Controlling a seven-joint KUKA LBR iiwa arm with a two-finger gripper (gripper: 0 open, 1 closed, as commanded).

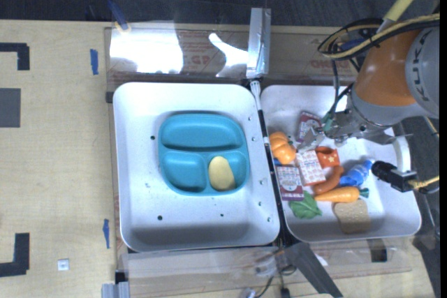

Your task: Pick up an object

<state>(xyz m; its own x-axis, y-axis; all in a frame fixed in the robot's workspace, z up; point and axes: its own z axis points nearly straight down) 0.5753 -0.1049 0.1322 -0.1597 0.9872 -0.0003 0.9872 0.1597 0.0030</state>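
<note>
The grey arm with its orange band is reaching in over the right-hand shallow white bin (pixel 401 216), and its two-finger gripper (pixel 334 125) is hanging above the far part of a heap of small toy foods. Whether the gripper is spread or closed cannot be told, since the wrist is hiding it, and nothing can be seen held. Just below and a little to the left of the gripper, a small red-and-white printed packet (pixel 308 165) is lying flat, its long axis running away from the gripper toward the near rim. Further that way, an orange plastic carrot (pixel 340 195) is lying crosswise, with a tan bread-slice toy (pixel 353 214) beside it. Left of the gripper, an orange rounded fruit toy (pixel 281 147) is sitting against the bin wall. Well apart to the left, in the other white bin (pixel 133 150), a blue divided plastic tray (pixel 202 136) is carrying a yellow lemon-shaped toy (pixel 221 172). The packet is probably the nearest candidate, needing mostly a straight descent.
</note>
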